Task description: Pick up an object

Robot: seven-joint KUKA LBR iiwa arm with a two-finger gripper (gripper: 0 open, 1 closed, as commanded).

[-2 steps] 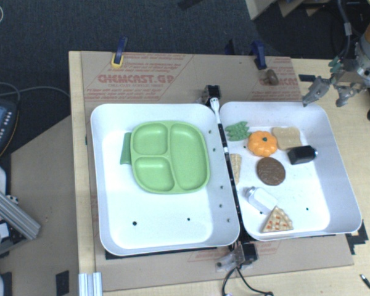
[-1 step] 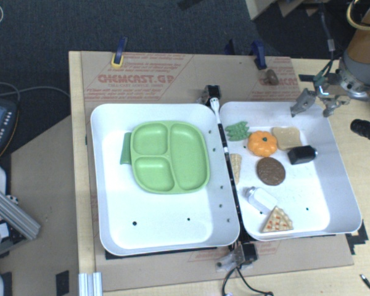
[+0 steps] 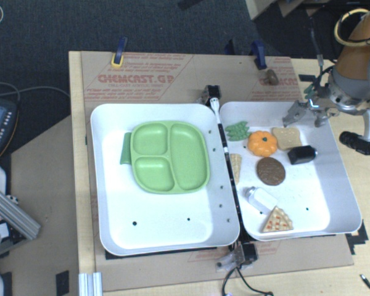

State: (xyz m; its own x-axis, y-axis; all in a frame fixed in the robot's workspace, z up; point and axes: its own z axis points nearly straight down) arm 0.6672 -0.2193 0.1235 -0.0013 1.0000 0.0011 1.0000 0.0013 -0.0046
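Gripper (image 3: 308, 108) above right bin's (image 3: 333, 211) far edge, jaws seemingly spread, holding nothing; approach step; next we descend onto tan block (image 3: 287, 137).

Bright, even light; slightly soft, perhaps low-resolution.

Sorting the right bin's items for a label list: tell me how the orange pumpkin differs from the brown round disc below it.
The pumpkin is bright orange, bulging and ribbed, with a small stem on top. The brown disc is dark, flat and smooth-edged, lying nearer the camera. Both are round, similar in width, and rest in the right bin.
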